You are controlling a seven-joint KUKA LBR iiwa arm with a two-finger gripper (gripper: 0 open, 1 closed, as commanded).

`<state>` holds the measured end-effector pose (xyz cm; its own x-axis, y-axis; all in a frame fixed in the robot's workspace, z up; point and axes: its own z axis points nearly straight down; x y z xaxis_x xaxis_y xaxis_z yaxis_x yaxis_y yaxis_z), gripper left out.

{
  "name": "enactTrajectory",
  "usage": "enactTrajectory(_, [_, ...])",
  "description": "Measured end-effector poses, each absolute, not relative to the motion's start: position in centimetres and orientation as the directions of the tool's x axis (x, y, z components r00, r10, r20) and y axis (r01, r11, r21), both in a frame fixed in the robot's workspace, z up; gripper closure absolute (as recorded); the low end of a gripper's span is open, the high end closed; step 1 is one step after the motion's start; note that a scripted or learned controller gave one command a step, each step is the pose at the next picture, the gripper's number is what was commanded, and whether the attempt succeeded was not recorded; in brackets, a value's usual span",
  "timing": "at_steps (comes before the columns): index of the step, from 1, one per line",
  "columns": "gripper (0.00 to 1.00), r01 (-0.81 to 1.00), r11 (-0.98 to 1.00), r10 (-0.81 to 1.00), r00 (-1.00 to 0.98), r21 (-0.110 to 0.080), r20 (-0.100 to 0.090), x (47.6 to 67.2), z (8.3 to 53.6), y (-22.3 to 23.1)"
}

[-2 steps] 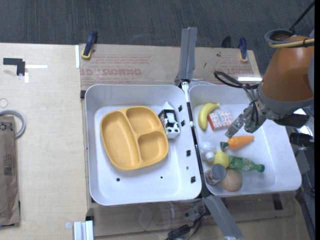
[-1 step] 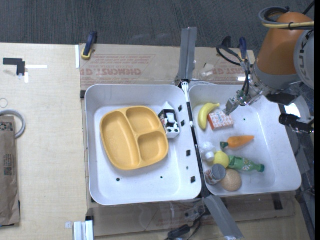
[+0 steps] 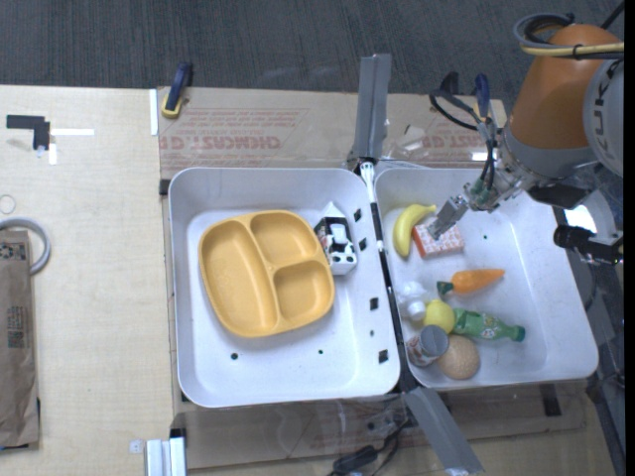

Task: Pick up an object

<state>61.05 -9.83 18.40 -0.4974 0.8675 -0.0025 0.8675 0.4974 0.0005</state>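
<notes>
The tool point(image 3: 448, 216) hangs low over the right bin point(image 3: 541, 365), directly above a red-and-white block point(image 3: 438, 242) beside a banana point(image 3: 407, 225); whether it is apart or together cannot be told.

A grey-and-orange robot arm reaches from the right over the right bin point(image 3: 556, 355), its gripper point(image 3: 448, 216) poised just above a red-and-white block point(image 3: 439, 241) beside a banana point(image 3: 407, 226). A carrot point(image 3: 476, 281), lemon point(image 3: 439, 316) and green bottle point(image 3: 488, 326) lie nearby. The left bin point(image 3: 198, 365) holds a yellow divided plate point(image 3: 265, 272) and a black-and-white toy point(image 3: 338, 243).
</notes>
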Motion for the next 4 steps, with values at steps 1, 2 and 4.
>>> enactTrajectory(1, [0.0, 0.878, 0.478, 0.878, -0.478, 0.008, -0.008, 64.5, 9.8, -12.4])
enactTrajectory(2, [0.0, 0.969, 0.248, 0.969, -0.248, -0.001, 0.0, 58.2, 9.2, -10.9])
enactTrajectory(4, [1.0, 0.996, 0.087, 0.996, -0.087, -0.001, -0.002, 61.8, 21.1, -5.4])
